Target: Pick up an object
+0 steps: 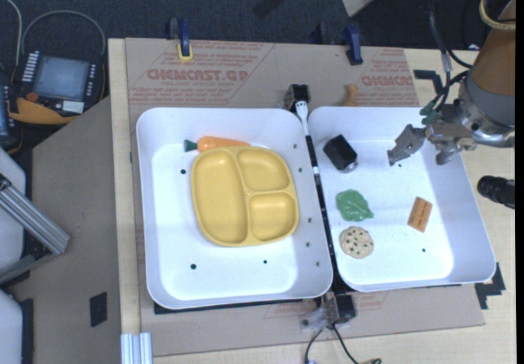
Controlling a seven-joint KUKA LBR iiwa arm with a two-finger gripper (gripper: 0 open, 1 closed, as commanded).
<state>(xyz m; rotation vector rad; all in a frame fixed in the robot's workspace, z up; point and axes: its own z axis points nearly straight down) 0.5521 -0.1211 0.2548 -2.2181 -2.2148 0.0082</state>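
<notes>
A brown table [246,64], printed with red lettering, is carrying two shallow white bins sitting side by side: the left bin [164,223] and the right bin [458,248], their inner edges touching.

Fixed above the bench [246,68], looking down at a slant on 2 bins [164,264] side by side, arm [495,68] entering from right.

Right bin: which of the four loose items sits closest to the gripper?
The black block, in the right bin near its back left corner. It lies just left of the gripper; the green leaf, cookie and orange-brown piece lie further forward.
</notes>
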